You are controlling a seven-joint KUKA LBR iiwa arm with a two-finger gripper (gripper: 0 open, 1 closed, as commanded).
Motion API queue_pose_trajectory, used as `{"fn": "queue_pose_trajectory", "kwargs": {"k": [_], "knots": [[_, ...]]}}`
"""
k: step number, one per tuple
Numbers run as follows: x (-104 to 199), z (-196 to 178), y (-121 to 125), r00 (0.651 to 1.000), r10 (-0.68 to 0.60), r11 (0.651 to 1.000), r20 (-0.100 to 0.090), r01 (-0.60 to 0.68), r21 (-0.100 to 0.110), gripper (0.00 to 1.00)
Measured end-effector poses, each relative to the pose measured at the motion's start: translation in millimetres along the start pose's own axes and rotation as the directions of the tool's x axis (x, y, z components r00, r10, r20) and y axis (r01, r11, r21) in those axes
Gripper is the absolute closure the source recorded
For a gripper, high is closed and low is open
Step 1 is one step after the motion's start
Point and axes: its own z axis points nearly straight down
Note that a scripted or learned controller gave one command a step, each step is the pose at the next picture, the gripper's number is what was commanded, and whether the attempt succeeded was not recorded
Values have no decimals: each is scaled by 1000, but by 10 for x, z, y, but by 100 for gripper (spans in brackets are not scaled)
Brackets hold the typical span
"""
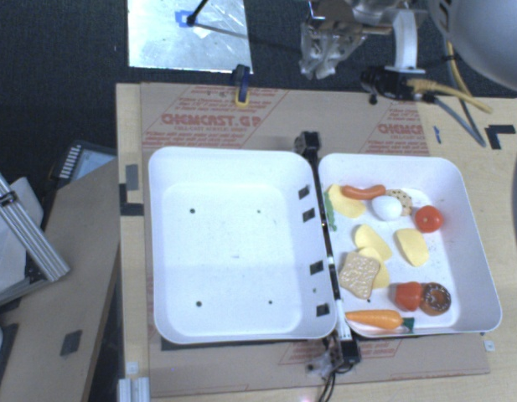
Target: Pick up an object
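The carrot [375,317] lies lengthwise along the right bin's [472,216] near rim, well below the end effector [323,57], whose opening I cannot tell.

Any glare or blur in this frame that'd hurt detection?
Camera view: the left bin floor is nearly blown out to flat white; the shiny sheet behind the bench throws glare; the pincer looks soft and blurred at the top; the toys in the right bin stay sharp, with faint shadows.
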Motion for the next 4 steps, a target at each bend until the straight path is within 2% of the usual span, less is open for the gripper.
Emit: {"fn": "queue_pose_trajectory", "kwargs": {"k": [2,3,4], "knots": [[-172,-847,29,1000,4,1000,0,-4,-3,100],[440,745,8,1000,-3,1000,1,3,19,100],[416,460,30,1000,0,1000,-1,0,1,100]]}}
